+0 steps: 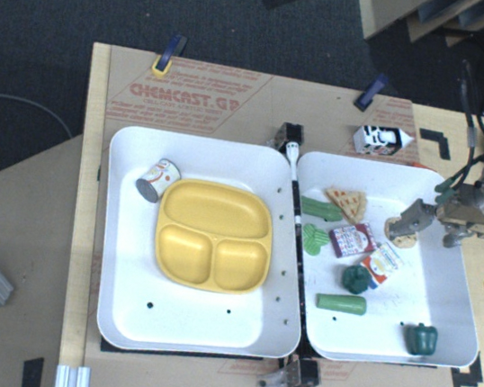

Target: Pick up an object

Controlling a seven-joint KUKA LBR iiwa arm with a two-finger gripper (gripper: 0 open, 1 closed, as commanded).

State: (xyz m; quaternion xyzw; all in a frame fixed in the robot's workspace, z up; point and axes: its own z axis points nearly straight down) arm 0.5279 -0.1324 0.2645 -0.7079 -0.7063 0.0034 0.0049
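Beside claw (412, 226) (leftward), red packet (350, 241) lies.

Divided plate (212, 247) in left bin (116, 241) (small can (157, 180) just behind-left), toy foods (348, 260) in right bin (462, 296).

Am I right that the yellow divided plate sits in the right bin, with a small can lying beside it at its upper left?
Not quite: the yellow divided plate sits in the left bin, not the right one. The small can does lie beside it at its upper left, as the camera view shows.
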